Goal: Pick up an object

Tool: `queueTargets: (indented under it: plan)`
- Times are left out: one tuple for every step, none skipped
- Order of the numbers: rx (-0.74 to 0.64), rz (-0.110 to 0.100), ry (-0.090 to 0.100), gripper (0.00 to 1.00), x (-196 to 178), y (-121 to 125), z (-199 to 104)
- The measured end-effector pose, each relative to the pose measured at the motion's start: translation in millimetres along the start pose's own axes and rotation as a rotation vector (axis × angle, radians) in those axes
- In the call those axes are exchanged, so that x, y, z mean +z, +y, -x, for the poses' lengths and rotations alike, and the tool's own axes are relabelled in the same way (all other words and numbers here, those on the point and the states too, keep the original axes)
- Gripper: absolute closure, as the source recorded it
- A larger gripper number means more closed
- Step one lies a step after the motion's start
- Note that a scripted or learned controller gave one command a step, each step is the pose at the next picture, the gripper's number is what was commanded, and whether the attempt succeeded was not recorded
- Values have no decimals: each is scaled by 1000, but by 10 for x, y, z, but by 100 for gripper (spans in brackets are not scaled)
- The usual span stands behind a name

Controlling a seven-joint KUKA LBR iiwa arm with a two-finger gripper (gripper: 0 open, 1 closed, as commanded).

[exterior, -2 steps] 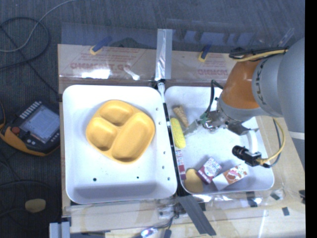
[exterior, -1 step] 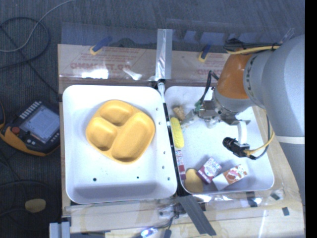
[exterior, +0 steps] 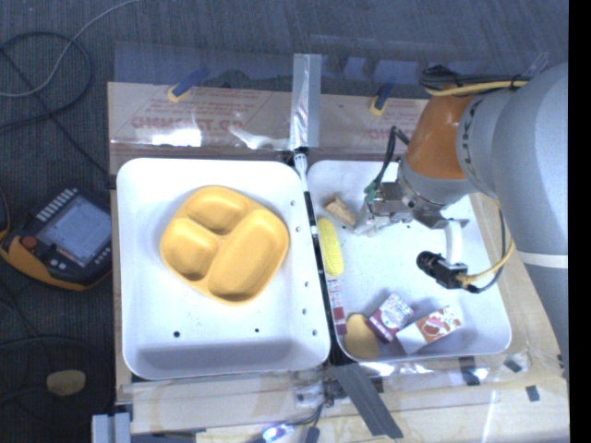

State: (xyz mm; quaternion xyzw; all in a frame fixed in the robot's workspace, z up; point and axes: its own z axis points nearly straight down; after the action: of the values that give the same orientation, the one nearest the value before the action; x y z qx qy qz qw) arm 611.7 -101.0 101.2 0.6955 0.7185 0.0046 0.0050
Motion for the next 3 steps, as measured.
queueTargets:
  plan:
    - [0,0,0,0,1,-1,-1]
    - [-6,-5,-3,0,116,221,-25]
    - [-7,0,-3,100,-7,240,-28]
